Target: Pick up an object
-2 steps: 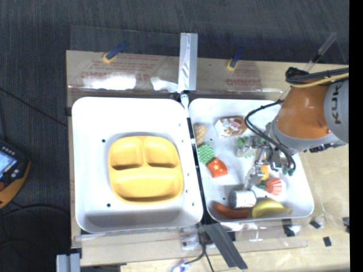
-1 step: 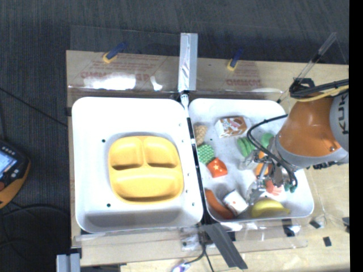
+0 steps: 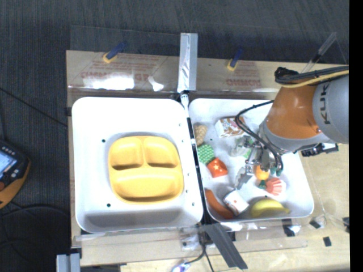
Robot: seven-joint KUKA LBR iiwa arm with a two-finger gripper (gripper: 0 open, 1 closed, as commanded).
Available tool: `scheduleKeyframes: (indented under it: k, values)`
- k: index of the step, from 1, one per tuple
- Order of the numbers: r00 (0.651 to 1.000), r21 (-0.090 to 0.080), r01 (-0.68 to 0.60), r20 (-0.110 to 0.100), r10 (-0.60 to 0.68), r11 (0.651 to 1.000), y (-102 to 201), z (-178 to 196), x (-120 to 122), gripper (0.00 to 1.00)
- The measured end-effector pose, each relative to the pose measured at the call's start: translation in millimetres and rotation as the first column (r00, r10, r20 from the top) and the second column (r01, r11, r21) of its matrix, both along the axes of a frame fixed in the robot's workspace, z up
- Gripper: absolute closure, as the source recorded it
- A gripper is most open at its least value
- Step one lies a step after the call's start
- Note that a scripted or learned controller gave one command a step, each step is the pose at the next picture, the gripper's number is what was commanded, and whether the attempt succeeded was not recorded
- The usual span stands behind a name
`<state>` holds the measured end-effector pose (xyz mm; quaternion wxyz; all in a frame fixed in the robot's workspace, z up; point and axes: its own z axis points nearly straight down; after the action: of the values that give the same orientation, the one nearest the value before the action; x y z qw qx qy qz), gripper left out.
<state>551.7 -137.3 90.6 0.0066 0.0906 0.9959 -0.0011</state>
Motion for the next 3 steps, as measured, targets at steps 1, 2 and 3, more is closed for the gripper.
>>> scheduleKeyframes:
  k: [1,2,3]
  values:
    - [0.999,-0.001,0.035,-0.03,-0.035,0.999,12,1,77,0.0]
    - [0.999,-0.001,0.049,-0.002,-0.049,0.999,-3,0,14,0.0]
    - [0.999,0.006,0.03,-0.032,-0.03,1.0,-18,0,79,0.0]
